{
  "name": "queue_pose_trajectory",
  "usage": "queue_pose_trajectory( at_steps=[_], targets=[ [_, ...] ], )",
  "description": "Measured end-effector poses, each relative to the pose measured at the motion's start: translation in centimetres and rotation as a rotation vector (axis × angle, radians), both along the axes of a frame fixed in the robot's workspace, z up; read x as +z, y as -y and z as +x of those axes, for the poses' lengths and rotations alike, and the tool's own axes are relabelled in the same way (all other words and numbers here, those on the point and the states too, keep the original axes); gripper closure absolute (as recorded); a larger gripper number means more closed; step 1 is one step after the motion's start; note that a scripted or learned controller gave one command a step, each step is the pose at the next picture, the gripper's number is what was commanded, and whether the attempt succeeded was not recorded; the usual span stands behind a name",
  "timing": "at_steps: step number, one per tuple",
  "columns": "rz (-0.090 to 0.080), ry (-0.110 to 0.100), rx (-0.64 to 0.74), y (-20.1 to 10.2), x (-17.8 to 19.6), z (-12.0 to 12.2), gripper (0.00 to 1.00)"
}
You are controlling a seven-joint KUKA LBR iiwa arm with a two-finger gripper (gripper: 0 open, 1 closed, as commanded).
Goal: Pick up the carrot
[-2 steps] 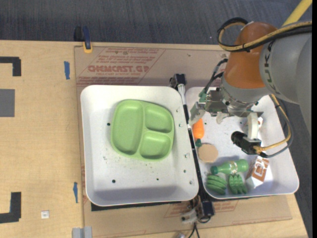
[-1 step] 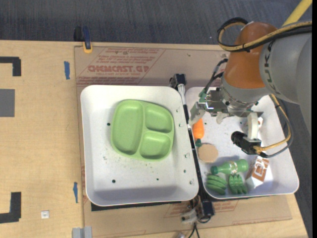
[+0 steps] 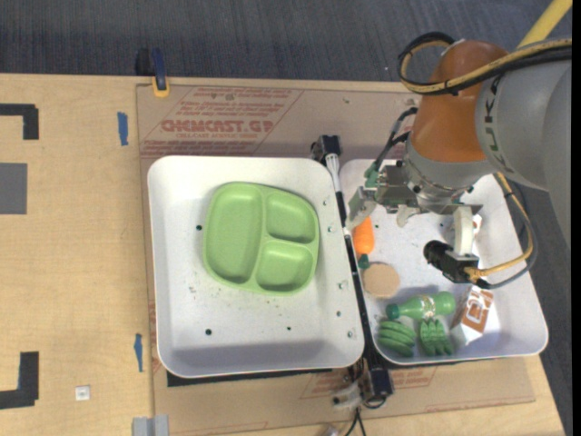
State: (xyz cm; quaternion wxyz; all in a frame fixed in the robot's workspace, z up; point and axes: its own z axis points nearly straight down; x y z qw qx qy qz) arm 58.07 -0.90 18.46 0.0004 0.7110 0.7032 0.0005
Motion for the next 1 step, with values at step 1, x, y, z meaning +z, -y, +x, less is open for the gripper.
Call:
queue_pose_trajectory(
  at_steps=[1],
  targets=[
    [0.0,0.0,0.0,0.0,0.0,0.0,0.0]
  ],
)
